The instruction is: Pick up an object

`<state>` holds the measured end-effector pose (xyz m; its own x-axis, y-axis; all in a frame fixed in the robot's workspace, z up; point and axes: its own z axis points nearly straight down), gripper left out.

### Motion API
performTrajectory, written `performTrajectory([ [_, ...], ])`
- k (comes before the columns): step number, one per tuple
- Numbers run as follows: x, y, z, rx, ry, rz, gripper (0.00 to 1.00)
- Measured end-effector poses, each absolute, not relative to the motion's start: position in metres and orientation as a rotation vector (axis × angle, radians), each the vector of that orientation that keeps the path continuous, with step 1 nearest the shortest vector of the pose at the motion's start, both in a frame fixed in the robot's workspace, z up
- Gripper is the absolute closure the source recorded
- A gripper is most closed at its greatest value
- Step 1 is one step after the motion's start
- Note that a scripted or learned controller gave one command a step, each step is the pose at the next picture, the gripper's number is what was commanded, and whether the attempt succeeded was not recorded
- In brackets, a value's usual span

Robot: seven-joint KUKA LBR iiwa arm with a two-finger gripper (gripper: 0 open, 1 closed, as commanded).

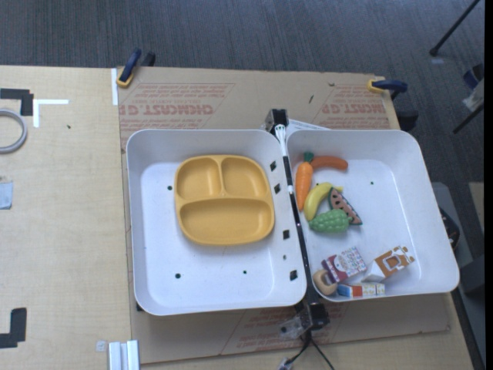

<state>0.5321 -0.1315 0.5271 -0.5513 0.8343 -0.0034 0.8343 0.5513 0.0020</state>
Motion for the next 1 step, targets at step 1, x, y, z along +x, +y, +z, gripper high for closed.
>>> performTrajectory([
  [1,0.5106,-0.1326,0.345,1.553,2.728,-0.001,1.0],
])
